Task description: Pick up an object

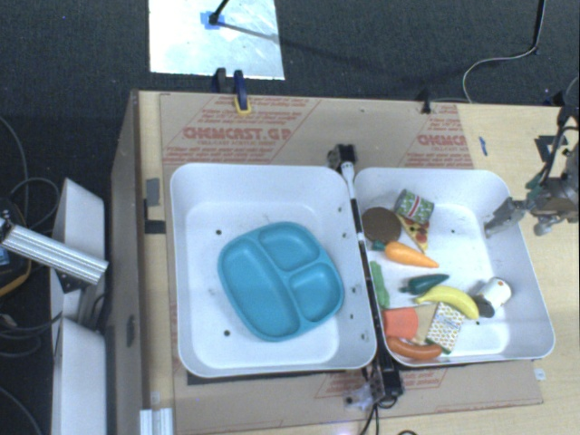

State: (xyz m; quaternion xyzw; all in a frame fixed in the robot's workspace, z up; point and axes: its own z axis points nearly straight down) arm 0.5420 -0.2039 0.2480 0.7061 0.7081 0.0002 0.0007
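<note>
white bins, blue tray, toy food

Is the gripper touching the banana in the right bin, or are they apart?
Apart. In the camera view the gripper is near the right bin's upper right edge, and bare white bin floor lies between it and the banana.
</note>
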